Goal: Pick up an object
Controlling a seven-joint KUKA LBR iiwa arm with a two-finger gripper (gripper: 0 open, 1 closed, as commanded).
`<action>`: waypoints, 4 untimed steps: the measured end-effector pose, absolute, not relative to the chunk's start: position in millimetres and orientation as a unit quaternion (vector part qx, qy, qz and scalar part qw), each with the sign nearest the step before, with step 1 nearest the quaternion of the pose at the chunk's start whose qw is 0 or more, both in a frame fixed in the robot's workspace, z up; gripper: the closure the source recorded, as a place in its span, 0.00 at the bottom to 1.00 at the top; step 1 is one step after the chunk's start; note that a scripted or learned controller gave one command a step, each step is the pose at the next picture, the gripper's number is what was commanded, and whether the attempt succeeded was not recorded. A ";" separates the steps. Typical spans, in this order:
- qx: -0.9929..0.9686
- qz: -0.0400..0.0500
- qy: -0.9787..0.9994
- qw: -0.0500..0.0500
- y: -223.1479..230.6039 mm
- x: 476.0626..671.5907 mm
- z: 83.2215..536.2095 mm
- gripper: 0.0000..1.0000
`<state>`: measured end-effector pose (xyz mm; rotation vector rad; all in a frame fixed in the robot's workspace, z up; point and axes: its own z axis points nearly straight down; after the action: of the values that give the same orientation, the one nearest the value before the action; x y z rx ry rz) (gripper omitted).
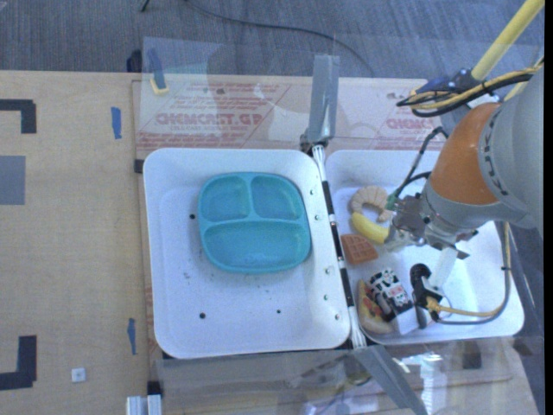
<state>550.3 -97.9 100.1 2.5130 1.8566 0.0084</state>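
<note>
**Position of pincer.** The pincer (400,229) is low over the right bin (486,277), in its left half, at the end of the arm (467,167) that reaches in from the right. Whether it is open or closed cannot be told, as the wrist housing covers it from above. Nothing is seen to be held.

**Object judged nearest.** A banana (370,228) lies on the bin floor just left of the pincer. Its right end is touching the pincer or very nearly so; which of the two cannot be settled. Its long axis runs from far-left to near-right at a shallow slant, so it points almost straight at the pincer.

**Relation governing the move.** The banana is judged to lie off to the pincer's left, not beneath it. A short shift to the left would be needed to centre over the fruit's middle, with the closing line set across the slanted axis.

**Neighbouring items.** A pale pastry ring (371,199) lies just beyond the banana on the far side. A brown waffle square (359,249) lies just beside it on the near side. A small black, white and red toy (389,290) lies nearer still. Crowding on both flanks is noted as a risk.

**Elsewhere.** A teal divided plate (255,223) rests in the left bin (173,305), well apart.
</note>
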 end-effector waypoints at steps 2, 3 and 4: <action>0.792 0.003 0.610 0.005 -102.2 605.7 89.9 0.00; 0.791 0.002 0.612 0.007 -102.3 607.2 100.7 1.00; 0.791 0.002 0.612 0.007 -102.0 607.0 100.5 0.00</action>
<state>607.0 -102.0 100.5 2.4736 1.9151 0.0050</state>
